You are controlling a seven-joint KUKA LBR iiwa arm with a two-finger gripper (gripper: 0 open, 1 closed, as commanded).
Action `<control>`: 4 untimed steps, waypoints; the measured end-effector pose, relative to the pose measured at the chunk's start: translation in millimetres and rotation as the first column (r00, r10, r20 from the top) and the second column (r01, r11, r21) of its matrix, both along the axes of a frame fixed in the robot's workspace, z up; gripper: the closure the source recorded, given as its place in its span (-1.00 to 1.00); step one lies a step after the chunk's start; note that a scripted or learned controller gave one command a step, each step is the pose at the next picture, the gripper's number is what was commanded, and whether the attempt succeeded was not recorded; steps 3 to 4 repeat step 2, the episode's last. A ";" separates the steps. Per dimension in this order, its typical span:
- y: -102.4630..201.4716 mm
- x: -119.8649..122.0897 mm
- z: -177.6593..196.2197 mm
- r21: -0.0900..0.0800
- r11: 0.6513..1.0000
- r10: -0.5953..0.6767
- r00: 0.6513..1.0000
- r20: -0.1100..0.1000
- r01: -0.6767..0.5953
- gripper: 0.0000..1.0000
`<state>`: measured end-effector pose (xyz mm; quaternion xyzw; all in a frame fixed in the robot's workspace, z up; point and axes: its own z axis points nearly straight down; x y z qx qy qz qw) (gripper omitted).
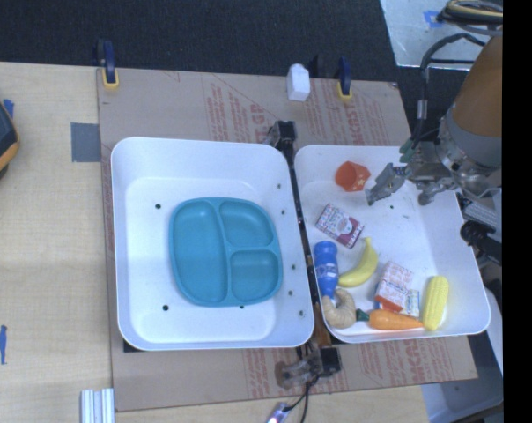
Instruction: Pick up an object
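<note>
Tool (405, 189) hangs spread open and empty above the right bin (451, 249), near a red-and-white packet (339, 225) with unreadable print.

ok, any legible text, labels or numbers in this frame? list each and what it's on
Nothing can be read for certain.
Cardboard sheet under the bins: red printed lettering, too blurred to read.
Small pink-and-white packet in the right bin: printing too small to read.
Orange-and-white packet in the right bin: printing too small to read.
Blue bottle: no label legible.
Blue divided plate: no marking seen.
</note>
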<state>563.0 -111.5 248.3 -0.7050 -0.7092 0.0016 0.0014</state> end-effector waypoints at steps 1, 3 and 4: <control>-9.6 -59.3 -157.1 0.000 1.000 -0.001 1.000 -0.001 0.001 -1.00; -10.7 -59.2 -146.9 0.000 1.000 0.004 1.000 -0.002 -0.004 1.00; -10.7 -59.2 -146.9 0.000 1.000 0.004 1.000 -0.002 -0.004 1.00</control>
